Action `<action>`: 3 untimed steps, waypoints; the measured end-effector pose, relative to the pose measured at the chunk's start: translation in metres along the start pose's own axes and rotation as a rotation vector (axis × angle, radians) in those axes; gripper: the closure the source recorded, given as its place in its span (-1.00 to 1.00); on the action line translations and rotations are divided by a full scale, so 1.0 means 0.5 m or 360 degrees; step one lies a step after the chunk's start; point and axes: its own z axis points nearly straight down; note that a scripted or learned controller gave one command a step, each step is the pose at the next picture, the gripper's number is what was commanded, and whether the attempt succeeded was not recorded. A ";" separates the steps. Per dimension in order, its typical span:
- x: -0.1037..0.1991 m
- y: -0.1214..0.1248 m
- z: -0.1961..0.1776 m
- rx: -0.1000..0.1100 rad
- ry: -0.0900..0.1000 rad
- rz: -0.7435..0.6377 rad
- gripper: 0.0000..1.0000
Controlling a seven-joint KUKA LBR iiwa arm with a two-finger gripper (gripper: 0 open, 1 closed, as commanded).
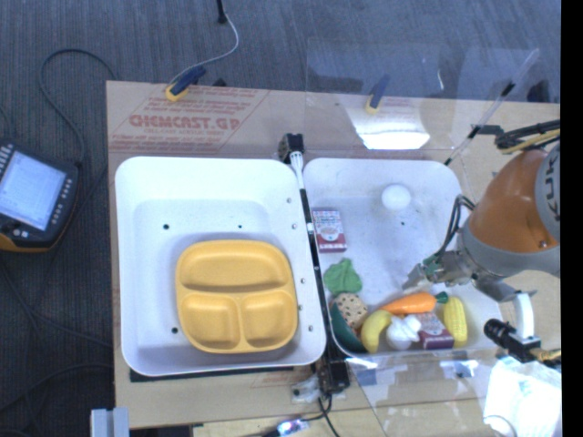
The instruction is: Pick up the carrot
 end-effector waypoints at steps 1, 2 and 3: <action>0.000 0.000 0.001 0.0001 0.0000 0.0000 -1.00; 0.052 -0.004 0.026 0.0004 -0.0007 -0.0310 -1.00; 0.054 0.001 0.010 0.0000 -0.0003 -0.0309 1.00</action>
